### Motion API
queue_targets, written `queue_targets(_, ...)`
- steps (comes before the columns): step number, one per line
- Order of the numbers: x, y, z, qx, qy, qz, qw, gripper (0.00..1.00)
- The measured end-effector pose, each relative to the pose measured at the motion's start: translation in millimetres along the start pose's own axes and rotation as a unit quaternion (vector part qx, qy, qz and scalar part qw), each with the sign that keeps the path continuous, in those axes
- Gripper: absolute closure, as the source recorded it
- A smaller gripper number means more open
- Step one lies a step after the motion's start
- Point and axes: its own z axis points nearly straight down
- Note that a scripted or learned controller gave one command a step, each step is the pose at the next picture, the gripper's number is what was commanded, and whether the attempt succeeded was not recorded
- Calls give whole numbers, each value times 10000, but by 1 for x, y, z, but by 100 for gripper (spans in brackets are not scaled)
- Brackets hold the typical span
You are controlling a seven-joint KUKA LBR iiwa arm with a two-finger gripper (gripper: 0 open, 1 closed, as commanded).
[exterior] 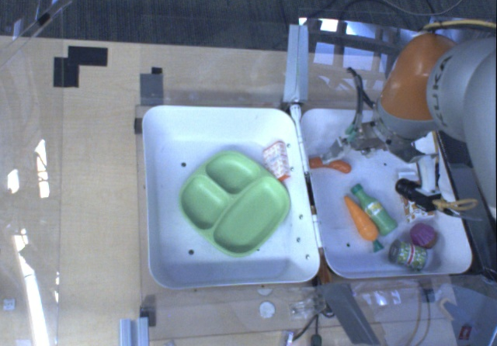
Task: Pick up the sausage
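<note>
The sausage [334,167], a short orange-red link, lies at the left side of the right bin [458,255], close to the wall between the two bins. My gripper [340,151] reaches in from the right and hangs right over the sausage's right end, touching or nearly touching it. The gripper's body hides that end of the sausage.
An orange carrot [359,218] and a green bottle [373,209] lie side by side mid-bin. A small can [408,254] and a purple item [423,234] sit at the front right. The left bin [167,263] holds a green divided plate [235,202] and a small packet [276,160].
</note>
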Motion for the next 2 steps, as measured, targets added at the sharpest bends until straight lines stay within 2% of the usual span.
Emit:
queue_targets(1,9,3,2,20,-15,347,9994,0)
queue_targets(2,11,7,-11,-21,-3,325,9995,100)
